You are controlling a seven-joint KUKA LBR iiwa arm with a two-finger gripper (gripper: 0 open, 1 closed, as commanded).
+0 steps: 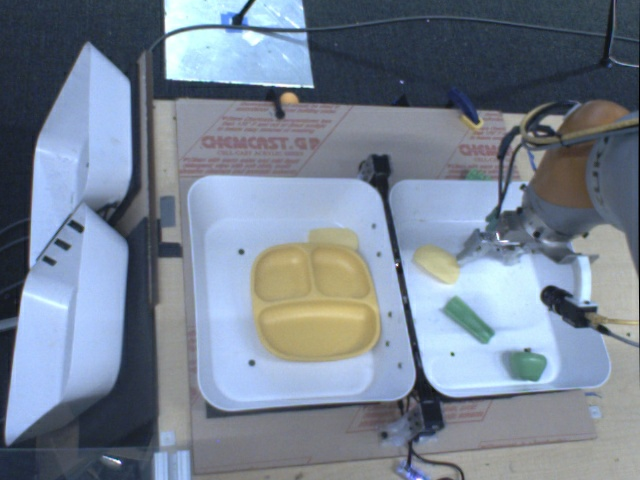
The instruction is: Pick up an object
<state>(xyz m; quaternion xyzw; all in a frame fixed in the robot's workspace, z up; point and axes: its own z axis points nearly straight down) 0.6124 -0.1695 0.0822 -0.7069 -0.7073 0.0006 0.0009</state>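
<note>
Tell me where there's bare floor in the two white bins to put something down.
Left bin: the yellow divided tray fills the middle; free strips run along the left wall and the near edge. Right bin: the far strip above the pale yellow piece is bare, and so is the near-left corner below the green stick. It is crowded around the gripper and the green lump.

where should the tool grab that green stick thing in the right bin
Probably across the middle of the green stick. It lies flat on the floor of the right bin, running from upper left to lower right, so a straight-down approach with the fingers closing across its narrow width suits it. It lies apart from the pale yellow piece and the green lump, so both long sides look free.
</note>
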